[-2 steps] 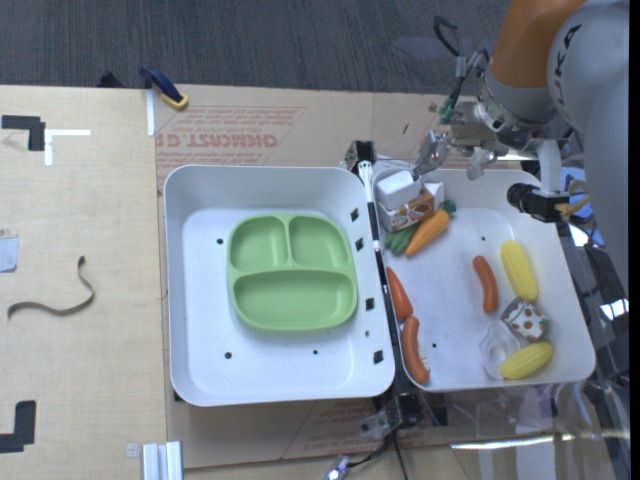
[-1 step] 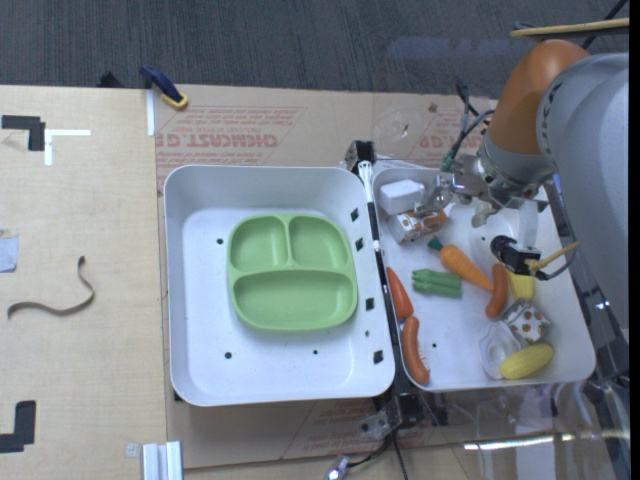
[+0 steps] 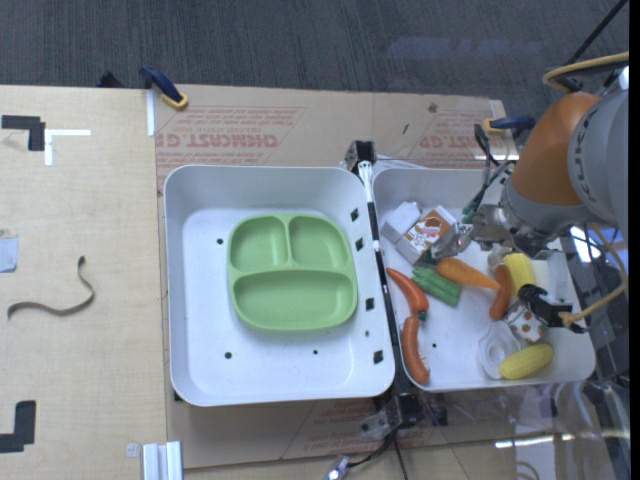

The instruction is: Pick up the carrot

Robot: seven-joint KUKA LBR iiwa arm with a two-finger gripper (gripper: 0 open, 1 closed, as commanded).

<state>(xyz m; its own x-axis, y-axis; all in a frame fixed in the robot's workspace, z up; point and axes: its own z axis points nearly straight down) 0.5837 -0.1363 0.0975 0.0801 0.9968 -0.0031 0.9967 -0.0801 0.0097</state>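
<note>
Nearest the lens, bare wooden worktop (image 3: pixel 80 368) is seen at the left, where a dark curled strip (image 3: pixel 55 298) lies. Next, the left bin (image 3: pixel 190 368) is occupied by a green divided plate (image 3: pixel 293 271), with open white floor around it. The right bin (image 3: pixel 450 368) is crowded: a sausage (image 3: pixel 414 349), a green vegetable (image 3: pixel 438 286), a corn cob (image 3: pixel 516 271). The carrot (image 3: pixel 468 272) lies mid-bin, just under the gripper (image 3: pixel 468 232); whether the fingers are released or clenched cannot be told.
</note>
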